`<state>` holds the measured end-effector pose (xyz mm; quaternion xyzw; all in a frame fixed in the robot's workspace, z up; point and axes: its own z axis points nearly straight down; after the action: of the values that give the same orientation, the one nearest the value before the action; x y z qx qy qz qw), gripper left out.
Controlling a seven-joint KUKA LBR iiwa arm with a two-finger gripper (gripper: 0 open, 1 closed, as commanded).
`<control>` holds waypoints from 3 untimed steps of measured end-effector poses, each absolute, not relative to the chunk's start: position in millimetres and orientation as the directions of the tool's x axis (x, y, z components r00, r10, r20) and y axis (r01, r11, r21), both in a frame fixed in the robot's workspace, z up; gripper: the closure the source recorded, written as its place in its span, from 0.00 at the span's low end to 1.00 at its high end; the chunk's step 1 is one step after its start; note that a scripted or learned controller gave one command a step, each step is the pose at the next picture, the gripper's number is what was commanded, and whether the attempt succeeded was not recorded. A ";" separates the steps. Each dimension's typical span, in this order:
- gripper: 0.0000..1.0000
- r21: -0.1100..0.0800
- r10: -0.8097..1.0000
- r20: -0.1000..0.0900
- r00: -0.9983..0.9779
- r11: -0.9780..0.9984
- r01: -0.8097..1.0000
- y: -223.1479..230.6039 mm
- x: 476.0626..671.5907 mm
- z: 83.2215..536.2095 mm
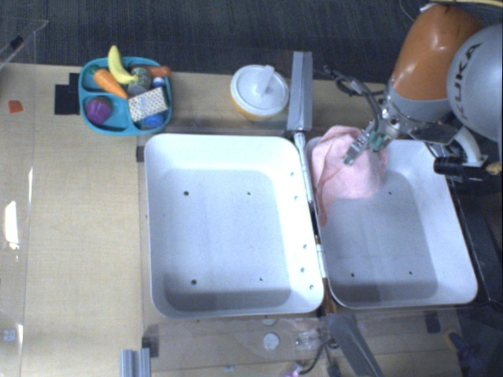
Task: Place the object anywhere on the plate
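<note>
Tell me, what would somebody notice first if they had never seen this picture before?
Probably the pink cloth, crumpled in the far-left corner of the right bin, with the end effector just above it. Next, the blue tray of toy food, with a yellow banana, on the bench beyond the left bin.

Pink cloth (339, 173) crumpled in right bin's (409, 289) far-left corner; draped over rim.

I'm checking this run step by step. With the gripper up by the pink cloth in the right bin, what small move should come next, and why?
Probably a short descent onto the pink cloth to secure it. The gripper sits at the cloth's upper right edge in the right bin, and a firm hold isn't evident. The blue divided plate lies far off, beyond the left bin, so carrying comes later.
</note>
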<state>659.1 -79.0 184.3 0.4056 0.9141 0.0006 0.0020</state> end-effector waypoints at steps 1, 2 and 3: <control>1.00 0.006 0.737 -0.006 -0.676 0.676 0.737 -77.3 661.8 225.5; 1.00 0.004 0.413 -0.007 -0.911 0.911 0.413 -26.9 650.9 232.4; 1.00 0.003 0.023 -0.009 -1.000 1.000 0.023 28.1 647.6 223.1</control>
<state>647.6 28.1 223.1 0.0116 0.9999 0.0015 0.0048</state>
